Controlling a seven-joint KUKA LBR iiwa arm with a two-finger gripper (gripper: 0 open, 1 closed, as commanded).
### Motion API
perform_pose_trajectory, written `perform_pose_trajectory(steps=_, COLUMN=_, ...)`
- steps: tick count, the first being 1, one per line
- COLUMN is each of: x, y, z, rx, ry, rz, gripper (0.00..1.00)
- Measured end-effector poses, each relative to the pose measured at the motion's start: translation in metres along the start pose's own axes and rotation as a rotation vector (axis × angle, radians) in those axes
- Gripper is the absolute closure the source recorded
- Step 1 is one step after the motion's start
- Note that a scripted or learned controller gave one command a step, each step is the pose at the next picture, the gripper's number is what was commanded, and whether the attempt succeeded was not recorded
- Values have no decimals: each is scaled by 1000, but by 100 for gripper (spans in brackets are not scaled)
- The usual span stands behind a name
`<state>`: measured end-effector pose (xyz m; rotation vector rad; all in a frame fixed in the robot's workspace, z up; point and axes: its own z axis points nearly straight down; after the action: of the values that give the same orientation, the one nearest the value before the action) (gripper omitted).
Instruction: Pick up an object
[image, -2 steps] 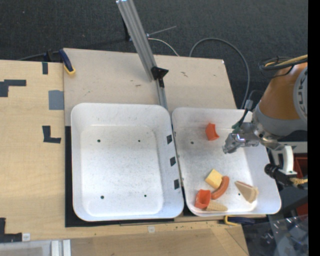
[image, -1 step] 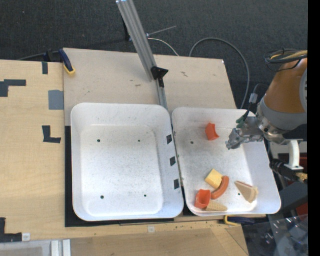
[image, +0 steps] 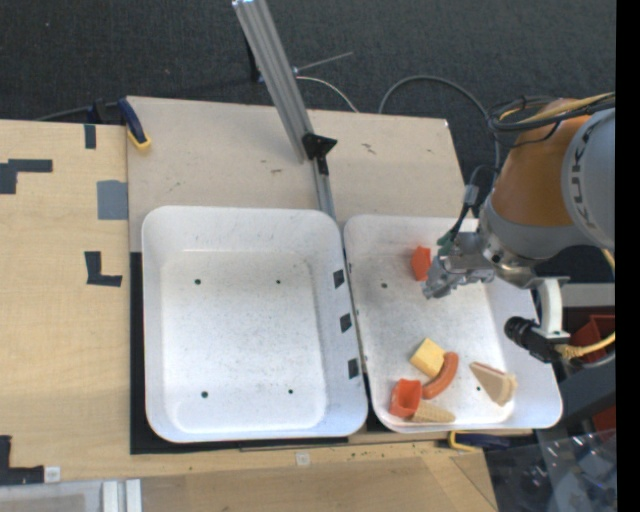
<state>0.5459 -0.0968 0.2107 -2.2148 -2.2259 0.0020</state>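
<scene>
My gripper (image: 440, 287) hangs over the upper middle of the right bin (image: 380, 310), its metal fingers pointing down and left. A small orange-red block (image: 421, 262) lies just to the upper left of the fingertips, apart from them as far as I can see. Toward the bin's front lie a yellow cube (image: 427, 356), a red-orange sausage shape (image: 443, 372), a red cup-like piece (image: 405, 397), a tan wedge (image: 434, 412) and a beige wedge (image: 494, 381). Nothing shows between the fingers.
The left bin (image: 245, 320) sits beside the right one, with black clips on the shared wall. A slanted metal pole (image: 285, 90) rises behind the bins. Cables and a black fitting (image: 530, 335) sit at the right edge.
</scene>
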Motion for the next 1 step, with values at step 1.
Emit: perform_pose_trajectory(steps=1, x=63, y=10, z=-1, rx=-1, ry=2, rz=-3, gripper=100)
